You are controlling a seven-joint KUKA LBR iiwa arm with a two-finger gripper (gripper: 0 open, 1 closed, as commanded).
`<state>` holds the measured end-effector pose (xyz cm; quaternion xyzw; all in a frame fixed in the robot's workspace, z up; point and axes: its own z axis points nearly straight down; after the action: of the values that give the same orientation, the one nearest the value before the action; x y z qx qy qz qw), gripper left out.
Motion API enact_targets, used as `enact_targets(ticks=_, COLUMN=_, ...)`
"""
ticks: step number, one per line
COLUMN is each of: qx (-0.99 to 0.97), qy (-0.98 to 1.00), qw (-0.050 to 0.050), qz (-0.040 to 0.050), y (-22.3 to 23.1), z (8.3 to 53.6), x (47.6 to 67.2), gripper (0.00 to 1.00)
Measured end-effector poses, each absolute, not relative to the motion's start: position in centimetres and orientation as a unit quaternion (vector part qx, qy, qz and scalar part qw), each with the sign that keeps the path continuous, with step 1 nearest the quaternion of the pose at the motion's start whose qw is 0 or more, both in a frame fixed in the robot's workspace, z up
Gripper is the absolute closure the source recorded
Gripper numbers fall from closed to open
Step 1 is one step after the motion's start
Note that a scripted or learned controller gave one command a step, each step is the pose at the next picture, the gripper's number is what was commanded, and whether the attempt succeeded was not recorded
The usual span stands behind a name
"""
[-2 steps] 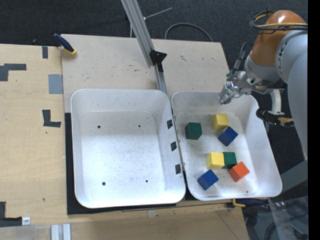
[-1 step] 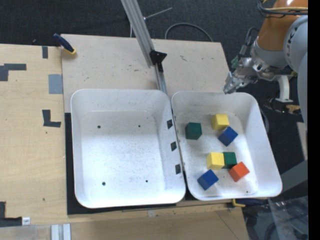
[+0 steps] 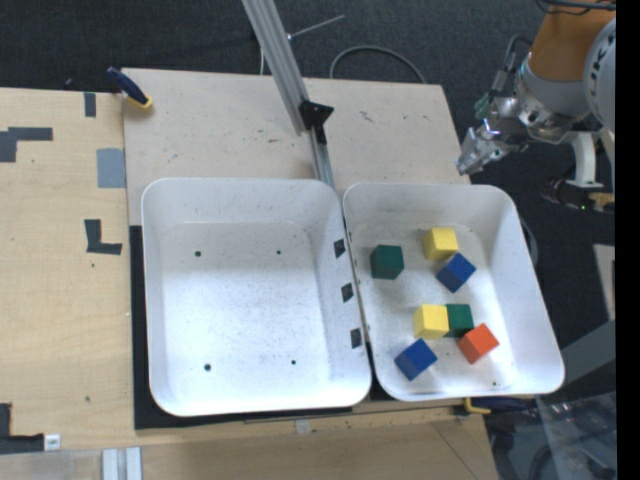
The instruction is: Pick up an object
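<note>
Pale worktop [image 3: 230, 128] carries two white bins; the right bin [image 3: 520, 268] holds seven coloured blocks, a green block [image 3: 387, 261] among them. Fingers [image 3: 480, 154] hang outside its far rim, grasping nothing, their opening unclear; picking not yet begun

No readable text, label or number anywhere — nothing legible.

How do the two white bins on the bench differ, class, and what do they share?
The right bin holds seven small coloured blocks, among them an orange block; the left bin holds none. The left bin looks wider than the right bin. The arm's gripper hangs just beyond the right bin's far corner, well away from the left bin. Both are shallow, white and speckled.
</note>
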<state>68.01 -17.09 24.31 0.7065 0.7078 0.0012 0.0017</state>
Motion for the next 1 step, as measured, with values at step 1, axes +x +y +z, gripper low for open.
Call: enact_targets(ticks=1, qx=0.705, qy=0.709, qw=-0.001, qz=-0.0001, y=-11.33, z=23.23, x=66.69, gripper=1.0)
